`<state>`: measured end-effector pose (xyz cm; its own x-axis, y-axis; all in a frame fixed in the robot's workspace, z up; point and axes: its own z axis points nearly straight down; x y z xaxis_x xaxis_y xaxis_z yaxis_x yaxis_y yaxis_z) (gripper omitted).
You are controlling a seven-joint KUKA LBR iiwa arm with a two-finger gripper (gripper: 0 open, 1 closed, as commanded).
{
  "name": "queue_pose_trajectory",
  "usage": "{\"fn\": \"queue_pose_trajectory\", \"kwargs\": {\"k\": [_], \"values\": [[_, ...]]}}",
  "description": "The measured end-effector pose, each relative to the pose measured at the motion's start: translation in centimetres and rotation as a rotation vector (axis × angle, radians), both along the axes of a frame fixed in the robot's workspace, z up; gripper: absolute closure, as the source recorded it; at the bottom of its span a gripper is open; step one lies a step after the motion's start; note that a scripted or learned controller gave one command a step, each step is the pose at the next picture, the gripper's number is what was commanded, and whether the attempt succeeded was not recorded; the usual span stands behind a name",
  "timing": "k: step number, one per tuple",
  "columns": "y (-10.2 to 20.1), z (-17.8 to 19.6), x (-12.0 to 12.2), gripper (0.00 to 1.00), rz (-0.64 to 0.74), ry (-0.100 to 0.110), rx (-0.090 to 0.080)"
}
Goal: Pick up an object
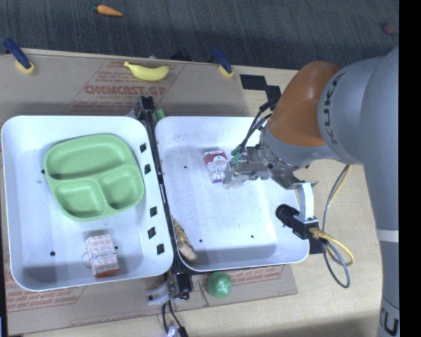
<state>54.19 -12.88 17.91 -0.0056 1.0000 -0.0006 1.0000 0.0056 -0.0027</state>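
Approach step under way. Gripper down in right bin, just beside small red-and-white carton; finger state cannot be told. Next: straddle carton, clamp, then lift.

Tray in left bin

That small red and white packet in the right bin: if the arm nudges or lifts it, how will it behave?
The packet lies flat, so it probably slides rather than rolls. It looks small and likely light. Its wrapper may crumple or slip; the end effector is right beside it.
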Motion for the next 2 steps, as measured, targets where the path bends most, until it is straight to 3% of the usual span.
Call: {"fn": "queue_pose_trajectory", "kwargs": {"k": [1,2], "values": [[0.0,-0.1,0.0,0.00,0.000,0.001,0.001],[0.5,5.6,1.9,0.00,-0.001,-0.001,0.001]]}}
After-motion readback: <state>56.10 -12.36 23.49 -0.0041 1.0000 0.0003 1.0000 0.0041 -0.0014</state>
